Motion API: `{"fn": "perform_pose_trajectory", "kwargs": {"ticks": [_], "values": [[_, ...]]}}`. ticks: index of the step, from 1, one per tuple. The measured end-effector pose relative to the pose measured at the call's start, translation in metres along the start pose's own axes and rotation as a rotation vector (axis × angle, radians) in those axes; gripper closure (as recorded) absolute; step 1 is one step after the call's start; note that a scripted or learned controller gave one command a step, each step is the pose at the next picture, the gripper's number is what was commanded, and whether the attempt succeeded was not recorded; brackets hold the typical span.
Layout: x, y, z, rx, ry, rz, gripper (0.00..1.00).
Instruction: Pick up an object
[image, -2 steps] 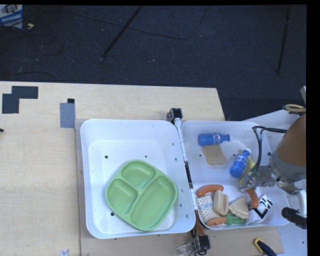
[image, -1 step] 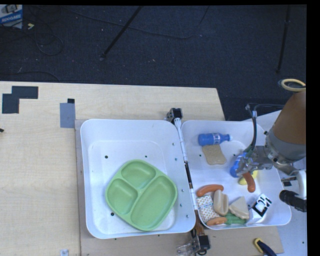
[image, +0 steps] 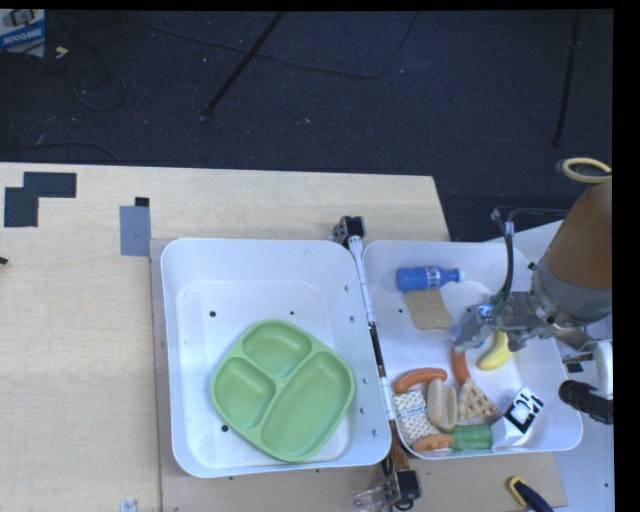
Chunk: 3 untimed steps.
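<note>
Two white bins on the surface (image: 80, 330); end effector (image: 487, 325) low in the right bin (image: 560, 430).
One green three-compartment plate (image: 284, 388) lies in the left bin (image: 190, 300). Right bin: one blue bottle (image: 427, 277), one tan slice (image: 431, 309), one smooth yellow banana (image: 494, 353) just beside the end effector, one sausage (image: 420, 379). Whether its fingers are spread, I cannot tell.

Right bin (image: 560, 425): mixed toy food items, loose.
Blue bottle (image: 427, 277) lies on its side near the far wall, a tan bread slice (image: 432, 309) just below it. Yellow banana (image: 494, 352) sits mid-bin by the end effector (image: 487, 327). Orange carrot (image: 459, 362), sausage (image: 420, 379), bun (image: 441, 403), pizza wedge (image: 476, 402), cracker (image: 411, 408), green piece (image: 470, 437) cluster toward the near wall; black-and-white block (image: 523, 410) at right.
</note>
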<state>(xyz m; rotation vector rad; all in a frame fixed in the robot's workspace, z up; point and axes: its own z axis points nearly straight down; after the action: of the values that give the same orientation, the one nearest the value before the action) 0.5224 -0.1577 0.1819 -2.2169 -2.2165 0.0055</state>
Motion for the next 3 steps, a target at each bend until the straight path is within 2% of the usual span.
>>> {"fn": "perform_pose_trajectory", "kwargs": {"ticks": [1,2,3], "values": [[-0.017,-0.039,0.083,-0.009,-0.001,0.001,0.00],[0.016,0.050,0.094,-0.009,-0.001,-0.001,0.00],[0.016,0.050,0.087,-0.001,0.003,-0.003,1.00]]}}
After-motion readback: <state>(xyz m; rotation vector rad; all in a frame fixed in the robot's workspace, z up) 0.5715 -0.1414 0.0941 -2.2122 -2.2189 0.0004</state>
